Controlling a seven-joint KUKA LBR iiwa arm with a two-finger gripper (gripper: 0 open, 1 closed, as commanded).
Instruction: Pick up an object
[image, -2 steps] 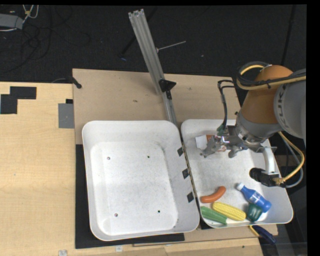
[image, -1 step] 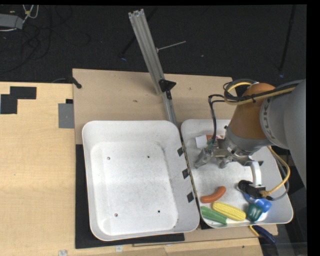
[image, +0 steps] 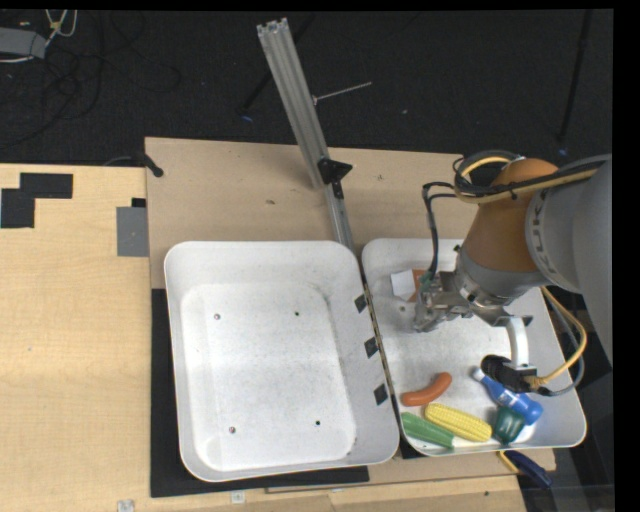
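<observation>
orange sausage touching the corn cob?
Apart. The camera view shows a strip of white bin floor between the orange sausage and the corn cob.

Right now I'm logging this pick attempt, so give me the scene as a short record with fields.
gripper: low in the right bin's upper part, nothing seen between its fingers
right bin: orange sausage, corn cob, green vegetable, blue object, small white-and-orange item
left bin: white, shallow
toy cluster: near the right bin's front edge
</observation>
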